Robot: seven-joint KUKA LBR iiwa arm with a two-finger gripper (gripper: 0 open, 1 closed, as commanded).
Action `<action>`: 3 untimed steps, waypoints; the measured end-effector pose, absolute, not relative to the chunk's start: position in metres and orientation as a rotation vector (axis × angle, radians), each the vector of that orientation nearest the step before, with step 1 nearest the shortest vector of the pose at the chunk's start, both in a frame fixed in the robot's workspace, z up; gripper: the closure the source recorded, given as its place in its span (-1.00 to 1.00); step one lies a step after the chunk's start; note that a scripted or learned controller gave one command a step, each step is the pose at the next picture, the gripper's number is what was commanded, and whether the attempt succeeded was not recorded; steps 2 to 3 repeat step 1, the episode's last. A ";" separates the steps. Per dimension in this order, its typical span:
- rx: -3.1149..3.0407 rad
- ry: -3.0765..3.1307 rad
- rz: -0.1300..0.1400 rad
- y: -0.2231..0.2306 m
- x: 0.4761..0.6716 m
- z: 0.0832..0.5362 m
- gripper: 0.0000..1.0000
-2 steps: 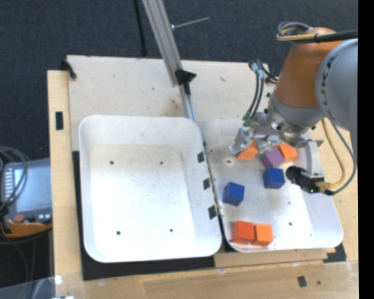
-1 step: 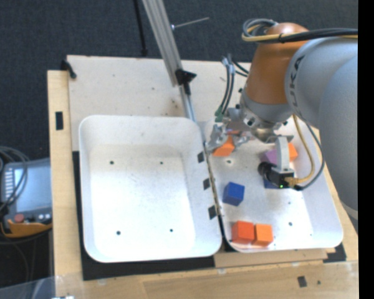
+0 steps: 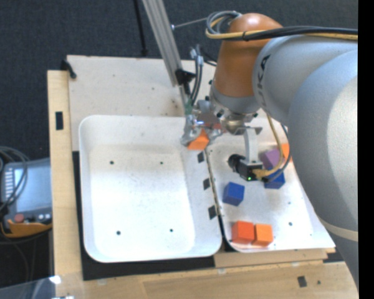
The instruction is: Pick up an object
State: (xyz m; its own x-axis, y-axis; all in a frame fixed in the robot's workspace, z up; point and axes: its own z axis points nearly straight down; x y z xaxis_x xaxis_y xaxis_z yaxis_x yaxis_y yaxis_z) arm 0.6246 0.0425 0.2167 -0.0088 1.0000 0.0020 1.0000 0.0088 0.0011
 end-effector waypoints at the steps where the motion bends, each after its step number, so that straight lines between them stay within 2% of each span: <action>1: -2.213 -2.229 -0.002 0.088 0.637 0.214 1.00; 3: -2.213 -2.229 -0.002 0.088 0.637 0.214 1.00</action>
